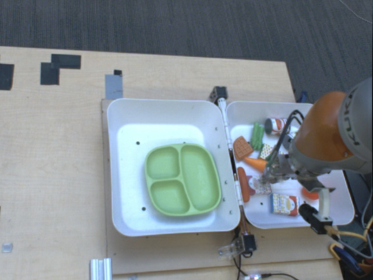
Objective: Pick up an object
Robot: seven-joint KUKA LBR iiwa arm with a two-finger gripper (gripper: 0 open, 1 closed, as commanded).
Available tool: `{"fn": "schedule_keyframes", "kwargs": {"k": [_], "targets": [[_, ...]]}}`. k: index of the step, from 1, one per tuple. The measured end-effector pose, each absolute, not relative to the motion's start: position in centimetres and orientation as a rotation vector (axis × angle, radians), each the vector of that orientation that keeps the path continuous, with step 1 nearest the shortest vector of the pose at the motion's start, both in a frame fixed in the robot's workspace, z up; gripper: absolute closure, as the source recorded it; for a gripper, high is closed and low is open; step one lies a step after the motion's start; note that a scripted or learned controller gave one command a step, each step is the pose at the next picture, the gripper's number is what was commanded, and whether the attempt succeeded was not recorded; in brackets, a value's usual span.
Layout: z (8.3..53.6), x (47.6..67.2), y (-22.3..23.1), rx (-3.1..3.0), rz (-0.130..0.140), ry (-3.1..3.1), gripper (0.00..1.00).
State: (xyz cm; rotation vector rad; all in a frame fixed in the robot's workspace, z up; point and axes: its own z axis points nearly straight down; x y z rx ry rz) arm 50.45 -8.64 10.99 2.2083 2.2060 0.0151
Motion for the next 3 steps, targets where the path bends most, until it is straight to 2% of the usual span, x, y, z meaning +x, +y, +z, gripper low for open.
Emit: {"fn": "schedule_keyframes", "kwargs": {"k": [1, 2, 3], "targets": [[11.0, 50.4, -8.6, 2.208, 0.014, 2.207, 0.0], [12.0, 50.6, -8.6, 2.206, 0.019, 2.206, 1.0], [12.0, 50.6, -8.6, 2.206, 0.019, 2.207, 0.0]]}}
